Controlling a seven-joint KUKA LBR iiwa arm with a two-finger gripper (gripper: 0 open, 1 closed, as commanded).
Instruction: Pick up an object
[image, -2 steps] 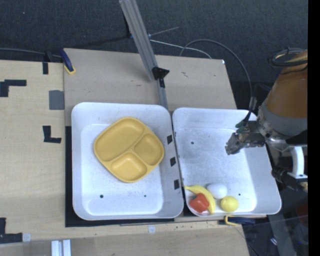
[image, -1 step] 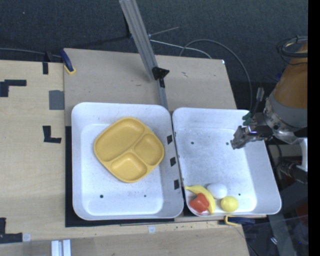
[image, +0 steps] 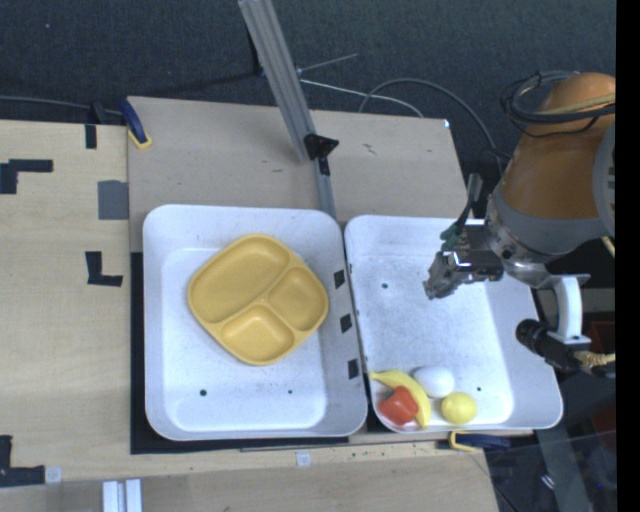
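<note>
The table (image: 60, 300) was pale wood, light and grainy on the left, with a smoother tan board behind the two bins. Short dark strips of tape lay scattered on its left part, and a blue and yellow clamp (image: 134, 123) sat at the board's far left corner. Beyond the table's far edge the floor (image: 120, 50) was dark blue-grey carpet, crossed by thin cables. A grey metal bar (image: 285, 85) slanted down from the top and ended at the gap between the bins.

The left bin (image: 165, 400) held a yellow divided plate (image: 258, 297) with three compartments, lying flat near the bin's middle. The right bin (image: 400, 240) had a speckled white bottom, mostly bare. Its things were bunched at the near edge: a banana (image: 400, 381), a red fruit (image: 399, 404) touching it, a white egg-like ball (image: 434, 380) just beside, and a small yellow ball (image: 459, 407) to the right of those.

The arm (image: 555, 170) came in from the right, its orange band showing above the grey wrist. The gripper (image: 440, 283) hung over the far middle of the right bin, well apart from the pile of fruit. Nothing was seen between the jaws; whether they stood wide or narrow could not be told from above.
</note>
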